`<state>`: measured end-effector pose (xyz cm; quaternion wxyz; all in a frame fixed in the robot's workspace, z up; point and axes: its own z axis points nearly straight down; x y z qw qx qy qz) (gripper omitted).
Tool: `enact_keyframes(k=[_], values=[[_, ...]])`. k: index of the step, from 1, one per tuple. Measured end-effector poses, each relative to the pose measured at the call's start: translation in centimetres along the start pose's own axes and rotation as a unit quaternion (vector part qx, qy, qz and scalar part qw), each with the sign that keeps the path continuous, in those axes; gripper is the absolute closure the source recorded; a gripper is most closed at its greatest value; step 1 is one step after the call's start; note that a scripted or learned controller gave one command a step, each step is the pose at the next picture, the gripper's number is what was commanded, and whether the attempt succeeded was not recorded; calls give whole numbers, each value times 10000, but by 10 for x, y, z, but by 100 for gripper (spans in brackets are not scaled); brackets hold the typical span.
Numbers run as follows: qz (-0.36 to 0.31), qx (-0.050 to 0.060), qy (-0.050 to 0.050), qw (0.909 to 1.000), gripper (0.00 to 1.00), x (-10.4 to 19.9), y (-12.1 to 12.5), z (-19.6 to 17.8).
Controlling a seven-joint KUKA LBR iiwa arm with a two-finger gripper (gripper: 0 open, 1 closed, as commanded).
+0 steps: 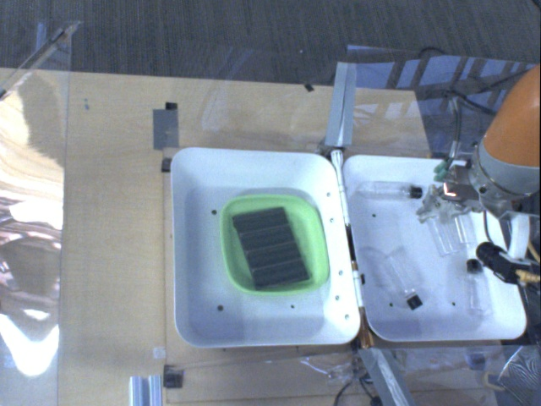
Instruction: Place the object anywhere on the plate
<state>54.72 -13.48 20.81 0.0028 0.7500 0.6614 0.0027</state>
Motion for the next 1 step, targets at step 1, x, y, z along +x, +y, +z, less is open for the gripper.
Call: enact_keyframes(k=[1], values=[[-319, 26, 2, 9995, 100, 70, -40, 24]])
